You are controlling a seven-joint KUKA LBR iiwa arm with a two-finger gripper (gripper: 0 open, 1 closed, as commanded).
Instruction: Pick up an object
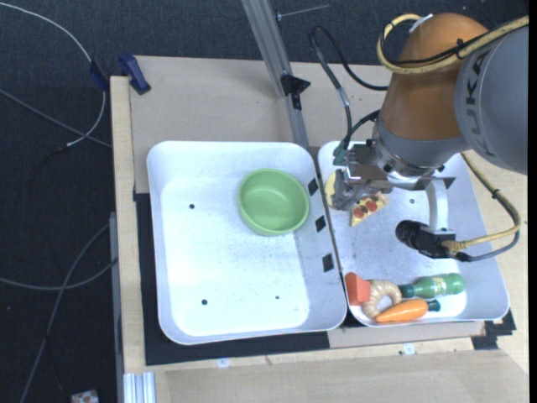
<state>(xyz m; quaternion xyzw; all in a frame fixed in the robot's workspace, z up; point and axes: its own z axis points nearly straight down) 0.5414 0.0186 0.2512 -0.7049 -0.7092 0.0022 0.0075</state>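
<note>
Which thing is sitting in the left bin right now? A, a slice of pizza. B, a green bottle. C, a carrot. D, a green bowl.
D: the green bowl sits alone in the left bin, while the carrot, green bottle and pizza slice all lie in the right bin.

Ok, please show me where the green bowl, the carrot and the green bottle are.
green bowl [273, 201], camera view, inner bottom.
carrot [401, 311], camera view, middle of body.
green bottle [435, 286], camera view, middle of body.
</note>
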